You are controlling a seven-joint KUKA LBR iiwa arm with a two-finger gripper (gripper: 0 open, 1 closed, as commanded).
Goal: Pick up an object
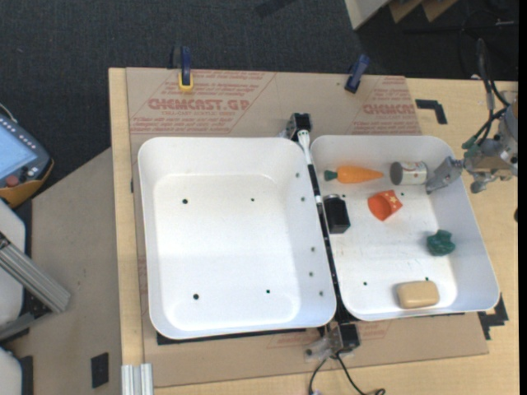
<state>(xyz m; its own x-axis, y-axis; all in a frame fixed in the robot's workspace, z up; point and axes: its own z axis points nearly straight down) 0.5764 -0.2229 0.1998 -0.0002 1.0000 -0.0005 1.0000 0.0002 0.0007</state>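
The arm enters at the right edge of the view, about level with the upper part of the right bin. What shows of it is a grey metal wrist assembly with thin cables looping above it. The gripper point(445, 174) points left, reaching over the bin's right rim, low and near the surface. Its grey tip is angled slightly downward toward the bin's floor.

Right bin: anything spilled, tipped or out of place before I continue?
Nothing stands out. The carrot, grey cylinder, orange piece, black block, green lump and tan sponge lie apart inside the right bin. The end effector sits at its right rim.
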